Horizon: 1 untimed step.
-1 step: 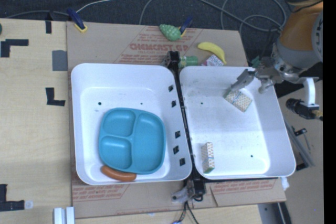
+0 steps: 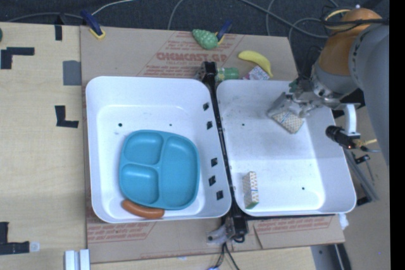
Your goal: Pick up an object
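While the grey arm (image 2: 354, 60) with its orange band reaches in from the right, its gripper (image 2: 296, 102) hangs low over the upper right part of the right bin (image 2: 278, 193), and whether it is parted or pressed together cannot be told from this angle. Directly at its tip lies a small tan, patterned packet (image 2: 288, 119), tilted on the bin floor and touching or nearly touching the gripper; nothing shows it being clasped. Farther down the same bin, near the front left corner, a small box (image 2: 250, 189) lies by the dividing wall. Across that wall, the left bin (image 2: 104, 104) carries a blue sectioned plate (image 2: 159, 169), with an orange sausage-shaped toy (image 2: 143, 210) tucked against the plate's front edge. Behind the bins, on the cardboard, rest a yellow banana (image 2: 255, 62) and a green toy (image 2: 205, 38), well apart from the gripper.
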Available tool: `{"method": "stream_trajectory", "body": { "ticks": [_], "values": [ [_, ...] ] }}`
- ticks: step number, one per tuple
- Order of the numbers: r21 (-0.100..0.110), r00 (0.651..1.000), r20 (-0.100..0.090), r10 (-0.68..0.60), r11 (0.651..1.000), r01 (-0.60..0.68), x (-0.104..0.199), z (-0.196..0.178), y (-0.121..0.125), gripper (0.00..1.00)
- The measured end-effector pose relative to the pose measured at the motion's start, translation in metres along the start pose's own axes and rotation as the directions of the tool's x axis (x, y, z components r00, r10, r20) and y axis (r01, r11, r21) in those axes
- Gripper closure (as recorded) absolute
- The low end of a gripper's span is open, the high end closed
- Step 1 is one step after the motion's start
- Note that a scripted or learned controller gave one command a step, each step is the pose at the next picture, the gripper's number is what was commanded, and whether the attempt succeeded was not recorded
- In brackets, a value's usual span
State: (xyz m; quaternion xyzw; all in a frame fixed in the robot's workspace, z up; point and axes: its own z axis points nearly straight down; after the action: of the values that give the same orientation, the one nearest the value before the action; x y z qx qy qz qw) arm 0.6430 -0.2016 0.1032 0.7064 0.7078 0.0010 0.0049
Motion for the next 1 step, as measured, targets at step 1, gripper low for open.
{"method": "stream_trajectory", "body": {
  "ticks": [1],
  "values": [
    [-0.011, 1.000, 0.011, 0.001, 1.000, -0.001, 0.0143, 0.0091, -0.0038, 0.00]
  ]
}}
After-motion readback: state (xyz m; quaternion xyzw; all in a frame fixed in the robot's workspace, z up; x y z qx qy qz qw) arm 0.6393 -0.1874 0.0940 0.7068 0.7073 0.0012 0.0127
